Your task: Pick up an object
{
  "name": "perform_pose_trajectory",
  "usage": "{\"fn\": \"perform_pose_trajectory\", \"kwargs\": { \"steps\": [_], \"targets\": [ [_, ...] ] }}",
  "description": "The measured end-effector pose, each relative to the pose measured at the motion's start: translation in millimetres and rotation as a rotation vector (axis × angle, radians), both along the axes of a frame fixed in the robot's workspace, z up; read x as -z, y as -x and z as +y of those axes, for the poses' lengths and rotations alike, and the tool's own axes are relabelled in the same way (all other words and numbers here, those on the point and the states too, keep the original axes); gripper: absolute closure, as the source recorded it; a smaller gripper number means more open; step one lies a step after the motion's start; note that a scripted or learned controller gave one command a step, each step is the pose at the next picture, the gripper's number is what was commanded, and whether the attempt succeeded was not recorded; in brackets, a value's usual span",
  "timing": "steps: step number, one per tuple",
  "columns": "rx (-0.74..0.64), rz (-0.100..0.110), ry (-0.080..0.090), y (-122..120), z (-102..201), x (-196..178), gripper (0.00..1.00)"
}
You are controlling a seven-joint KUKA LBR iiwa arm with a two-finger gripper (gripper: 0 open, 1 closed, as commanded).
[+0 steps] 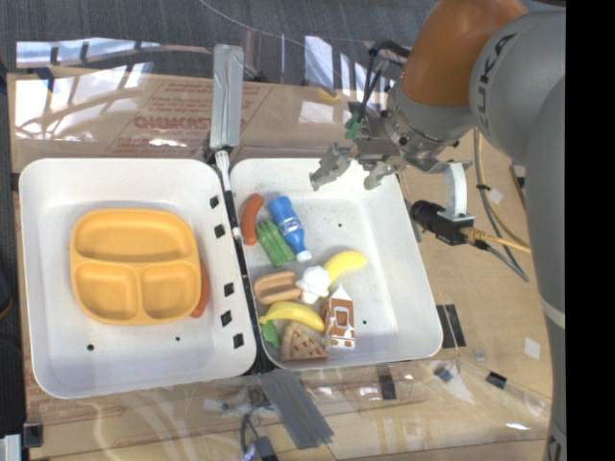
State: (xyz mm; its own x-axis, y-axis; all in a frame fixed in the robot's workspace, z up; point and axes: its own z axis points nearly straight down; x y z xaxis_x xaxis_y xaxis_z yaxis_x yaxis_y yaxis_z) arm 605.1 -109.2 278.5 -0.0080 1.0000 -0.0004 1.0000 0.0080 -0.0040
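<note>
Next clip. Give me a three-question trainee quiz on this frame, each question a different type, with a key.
1. True or false: the orange tray lies in the same bin as the blue bottle.
2. Which item lies nearest the front rim of the right bin? A) sausage B) waffle C) blue bottle
3. Fill in: the pincer hangs over the ____ edge of the right bin, with nothing between its fingers.

Key: 1 false, the tray is in the left bin; 2 B; 3 far.
</note>
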Motion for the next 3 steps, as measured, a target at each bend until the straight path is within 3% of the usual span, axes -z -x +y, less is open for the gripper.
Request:
{"fn": "perform_pose_trajectory", "kwargs": {
  "steps": [1, 2, 3],
  "targets": [
    [-0.122, 0.008, -0.003, -13, 8, 87, 0.00],
    [-0.285, -0.002, 0.001, -10, 12, 187, 0.00],
    [-0.291, -0.004, 0.001, -12, 13, 175, 1.00]
  ]
}}
